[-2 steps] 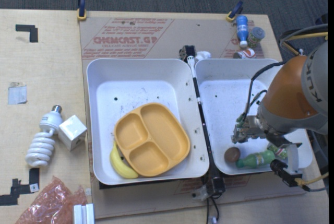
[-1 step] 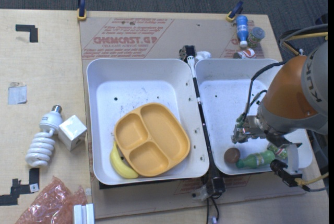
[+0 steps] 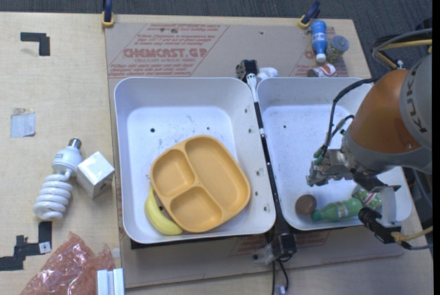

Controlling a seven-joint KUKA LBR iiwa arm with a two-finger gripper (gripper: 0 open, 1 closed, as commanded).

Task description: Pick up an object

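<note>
Two white bins sit side by side on the bench (image 3: pixel 69 115), likely so things can be picked from one and dropped in the other. The right bin (image 3: pixel 289 115) holds the likely targets: a small brown round object (image 3: pixel 306 204) just below the jaws (image 3: pixel 320 173) and slightly toward the bin's front wall, and a green bottle (image 3: pixel 342 209) lying on its side just beside it, below and to the right of the jaws. The jaws' state I cannot tell; nothing visibly sits in them. The arm (image 3: pixel 385 122) reaches in from the right, orange band above the wrist, wrist bent down over the bin floor, apparently low and near the brown object. Well off to the left of the jaws, the left bin (image 3: pixel 137 115) carries a yellow divided tray (image 3: pixel 199 183) lying over a banana (image 3: pixel 159 214).
</note>
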